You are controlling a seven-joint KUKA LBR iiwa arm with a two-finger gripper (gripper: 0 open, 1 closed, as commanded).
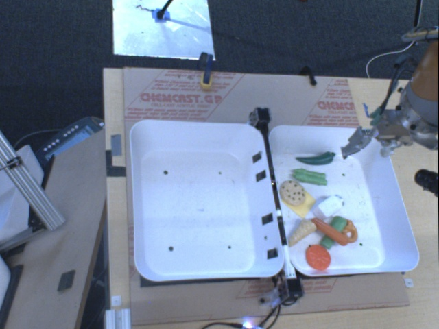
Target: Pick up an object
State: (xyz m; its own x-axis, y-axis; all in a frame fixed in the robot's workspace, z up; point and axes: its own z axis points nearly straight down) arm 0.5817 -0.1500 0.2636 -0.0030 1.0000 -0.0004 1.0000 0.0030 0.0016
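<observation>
The right white bin [394,197] holds several toy foods: a dark green pepper [315,159], a green pod [310,177], a brown cookie [293,192] on a yellow wedge [306,204], a white block [330,204], an orange carrot [328,230], a pale cone [300,233] and a red tomato [317,257]. My gripper [370,146] hangs over the bin's far right corner, just right of the pepper. It is open, with nothing between its fingers [353,145].
The left white bin [147,204] lies beside the right one, with a black divider strip [271,184] between them. A yellow clamp [206,81] stands on the bench behind the bins. Cables hang at the far right.
</observation>
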